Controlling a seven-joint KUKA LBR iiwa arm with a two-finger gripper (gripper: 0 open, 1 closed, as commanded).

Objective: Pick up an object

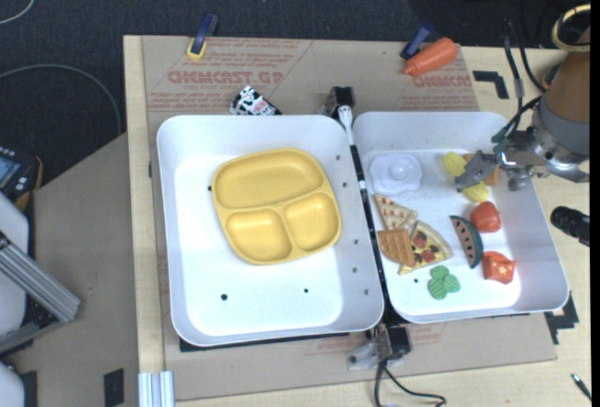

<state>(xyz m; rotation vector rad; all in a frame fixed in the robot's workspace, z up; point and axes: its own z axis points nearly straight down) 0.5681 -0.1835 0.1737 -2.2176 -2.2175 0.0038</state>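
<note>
Gripper (487, 166): seen low over the right bin (525, 297), at its upper right part, reached in from the right.
Fingers: whether they are spread or closed cannot be told; an orange piece (475, 173) is seen right at their tip, but it cannot be made out whether it is actually between them.
Likely target: the orange piece, lying just beside a small yellow item (455, 161) near the bin's back wall.
Other toy food, right bin: a white round lid-like piece (396, 172), two waffle-patterned wedges (394, 209), a pizza slice (422, 248), a watermelon slice (466, 240), a tomato-red ball (486, 217), a red chunk (498, 268), a green leafy piece (442, 282).
Left bin (187, 208): a yellow divided plate (276, 204) is held in it.
Tabletop (309, 67): a toy carrot (431, 57) and a black-and-white figure (253, 102) are lying behind the bins.
Handling, judged: the pieces are taken to be light, stiff moulded plastic, smooth and apt to slip or skid on the bin floor.
Where to take hold, judged: the orange piece is best pinched across its narrow width, near its middle, clear of the yellow neighbour.
Risk, judged: a glancing closure may flick the piece away.
</note>
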